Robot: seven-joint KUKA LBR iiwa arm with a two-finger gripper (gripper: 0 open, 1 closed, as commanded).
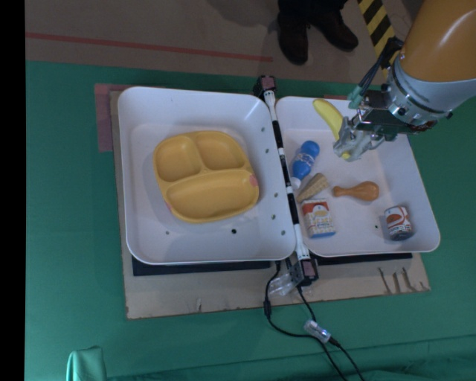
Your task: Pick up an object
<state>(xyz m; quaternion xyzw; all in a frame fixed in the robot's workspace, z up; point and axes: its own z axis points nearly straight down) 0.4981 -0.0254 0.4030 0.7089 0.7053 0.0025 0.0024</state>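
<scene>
**Gripper low over the right bin's far side**

In the camera view, to the gripper's (349, 146) left, we see the left bin (141, 223) holding a yellow divided tray (204, 177), tilted a little in the frame. The gripper itself hangs over the right bin (416, 223), at that bin's far side. Just beside the gripper, toward the far edge, lies a yellow banana (328, 115). Left of the gripper and slightly nearer to us sits a small bottle with a blue cap (305, 159), and just below that a tan wedge (312, 186). Nearer still lies a red and white box (318, 218). Below the gripper we find a brown drumstick (357, 192), and in the near right corner a can (398, 222) on its side.

We cannot tell how far apart the fingers stand, since the pale fingertips blur against the bin floor, and we cannot make out anything between them.

The bins rest on cardboard (223, 294) over a green cloth (67, 223). A cable (297, 316) trails toward us from the bins' hinge. Beyond the bench we see bare floor, dark shoes (309, 30) and a yellow and black striped marking (379, 21).
</scene>
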